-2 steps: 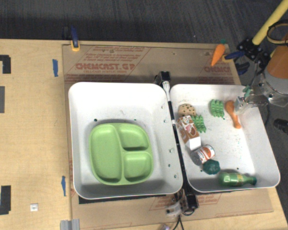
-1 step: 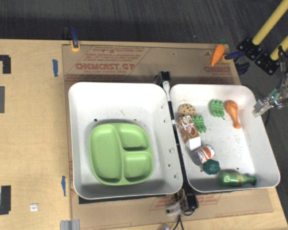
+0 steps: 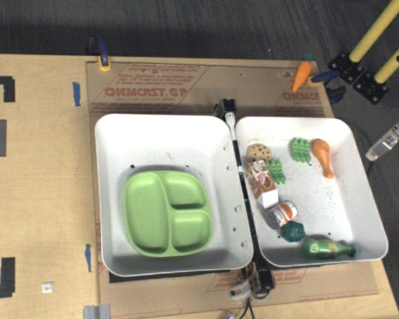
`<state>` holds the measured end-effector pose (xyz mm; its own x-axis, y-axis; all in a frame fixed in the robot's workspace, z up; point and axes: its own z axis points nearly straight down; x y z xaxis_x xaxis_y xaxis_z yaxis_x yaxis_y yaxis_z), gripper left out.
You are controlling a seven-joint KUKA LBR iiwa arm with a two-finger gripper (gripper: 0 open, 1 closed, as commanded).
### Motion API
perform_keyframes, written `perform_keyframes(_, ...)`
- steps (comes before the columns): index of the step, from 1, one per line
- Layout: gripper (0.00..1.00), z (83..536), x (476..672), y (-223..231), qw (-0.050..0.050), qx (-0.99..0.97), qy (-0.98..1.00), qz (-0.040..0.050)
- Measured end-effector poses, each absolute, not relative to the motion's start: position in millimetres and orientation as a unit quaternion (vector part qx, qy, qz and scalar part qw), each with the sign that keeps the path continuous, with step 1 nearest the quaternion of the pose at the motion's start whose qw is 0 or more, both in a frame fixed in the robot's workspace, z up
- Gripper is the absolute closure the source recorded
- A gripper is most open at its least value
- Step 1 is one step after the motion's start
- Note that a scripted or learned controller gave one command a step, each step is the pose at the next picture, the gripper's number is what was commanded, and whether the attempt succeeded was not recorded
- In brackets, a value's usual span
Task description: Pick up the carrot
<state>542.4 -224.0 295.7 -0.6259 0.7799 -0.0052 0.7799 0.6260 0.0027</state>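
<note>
The carrot (image 3: 322,155) lies in the far right part of the right bin (image 3: 359,198). It is a short orange piece, angled from upper left to lower right. A green leafy piece (image 3: 300,149) lies just to its left. Nothing touches or covers the carrot.
The right bin also holds a cookie (image 3: 259,152), a snack packet (image 3: 262,181), a small can (image 3: 282,213), a teal piece (image 3: 293,231) and a green bottle (image 3: 328,248) along the near wall. A green divided plate (image 3: 166,211) fills the left bin (image 3: 120,145). A pale grey piece (image 3: 386,142) sits past the right rim.
</note>
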Motion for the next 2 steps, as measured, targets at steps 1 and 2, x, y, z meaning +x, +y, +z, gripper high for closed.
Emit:
perform_keyframes(1,1.00,312,510.6,-224,0.001,0.208,0.978,0.0002)
perform_keyframes(2,1.00,301,482.9,-222,0.001,0.061,0.998,0.0002)
